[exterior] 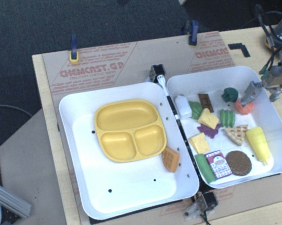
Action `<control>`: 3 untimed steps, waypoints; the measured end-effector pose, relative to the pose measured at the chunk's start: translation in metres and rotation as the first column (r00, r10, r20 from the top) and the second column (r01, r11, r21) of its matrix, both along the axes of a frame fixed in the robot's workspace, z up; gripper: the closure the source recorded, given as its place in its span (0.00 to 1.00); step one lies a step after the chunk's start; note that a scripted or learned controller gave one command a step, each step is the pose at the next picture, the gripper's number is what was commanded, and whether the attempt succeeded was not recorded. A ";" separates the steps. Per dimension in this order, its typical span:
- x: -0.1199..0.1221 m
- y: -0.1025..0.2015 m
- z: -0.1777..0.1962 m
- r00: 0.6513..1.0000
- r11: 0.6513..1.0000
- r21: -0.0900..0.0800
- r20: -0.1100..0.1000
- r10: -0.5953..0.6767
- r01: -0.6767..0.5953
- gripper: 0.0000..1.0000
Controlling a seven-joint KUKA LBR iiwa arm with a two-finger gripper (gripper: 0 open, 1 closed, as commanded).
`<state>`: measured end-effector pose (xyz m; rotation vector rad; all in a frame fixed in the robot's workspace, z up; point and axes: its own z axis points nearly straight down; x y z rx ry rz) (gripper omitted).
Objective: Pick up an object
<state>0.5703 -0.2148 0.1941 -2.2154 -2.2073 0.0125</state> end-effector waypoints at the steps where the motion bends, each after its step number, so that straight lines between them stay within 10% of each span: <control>1: 0.003 0.000 0.008 1.000 1.000 -0.004 0.015 0.004 -0.004 0.00; 3: -0.005 0.000 -0.096 1.000 1.000 -0.002 0.009 0.003 -0.003 0.00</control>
